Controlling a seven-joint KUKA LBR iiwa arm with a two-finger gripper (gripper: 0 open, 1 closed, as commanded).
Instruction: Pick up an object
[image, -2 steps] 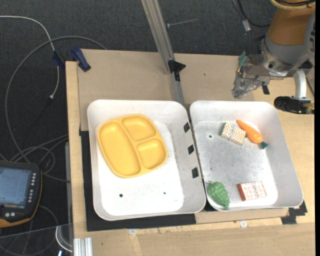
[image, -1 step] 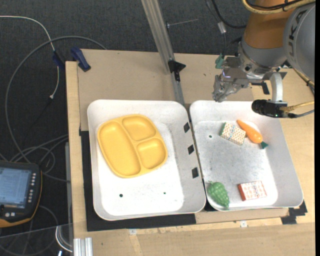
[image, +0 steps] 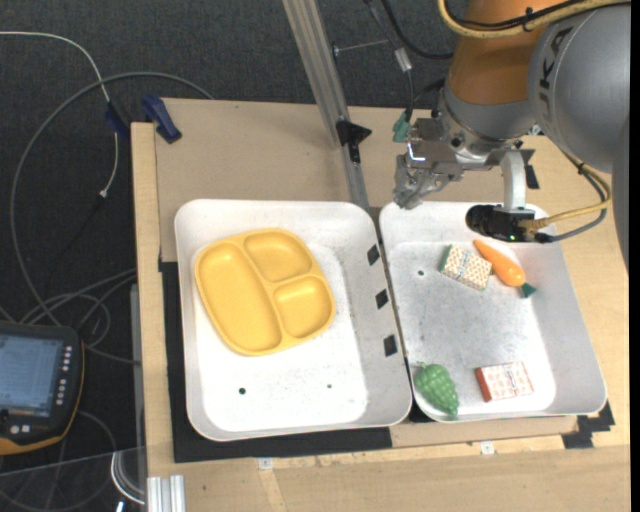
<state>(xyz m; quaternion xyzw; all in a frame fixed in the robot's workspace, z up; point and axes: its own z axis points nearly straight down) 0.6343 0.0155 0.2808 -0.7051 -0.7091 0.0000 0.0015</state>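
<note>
Gripper (image: 408, 192) hangs at the far edge of the right shallow white plastic bin (image: 560, 300), near the seam with the left shallow white plastic bin (image: 200, 400), and whether it is parted or closed I cannot tell; nothing visibly sits in it. Every candidate lies untouched in the right bin: a small orange plastic carrot with a green tip (image: 500, 263), a small patterned cream-and-yellow box (image: 466, 267) just beside it, a knobbly green plastic vegetable (image: 437, 388) at the near edge, and a flat red-and-white printed packet (image: 504, 380) near it. In the left bin rests a yellow three-compartment plastic tray (image: 262, 291). Judging by this, the pick has not begun: choosing, descending, closing and lifting all remain.
</note>
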